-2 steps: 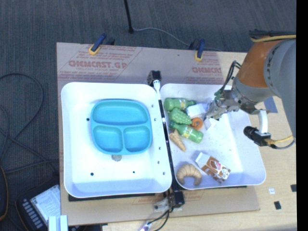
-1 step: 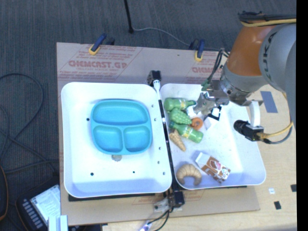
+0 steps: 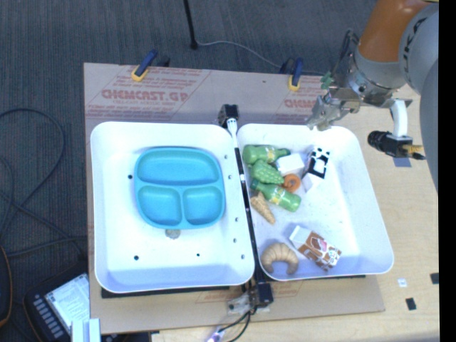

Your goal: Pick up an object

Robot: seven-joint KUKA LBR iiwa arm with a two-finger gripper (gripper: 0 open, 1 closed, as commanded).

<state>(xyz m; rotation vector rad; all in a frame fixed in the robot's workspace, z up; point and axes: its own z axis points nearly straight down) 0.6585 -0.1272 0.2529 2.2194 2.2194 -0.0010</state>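
Hovering over the right bin's (image 3: 360, 159) far edge, the gripper (image 3: 322, 118) gives no clear look at its jaws, so I cannot tell their state. Toys (image 3: 274, 177) crowd the bin's left side, croissant (image 3: 281, 256) at its near edge.

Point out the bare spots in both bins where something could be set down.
Left bin: a bare white border rings the blue tray, widest along the front. Right bin: free floor between the toy pile and the right wall. Crowded along the divider, and at the front by the croissant and packet.
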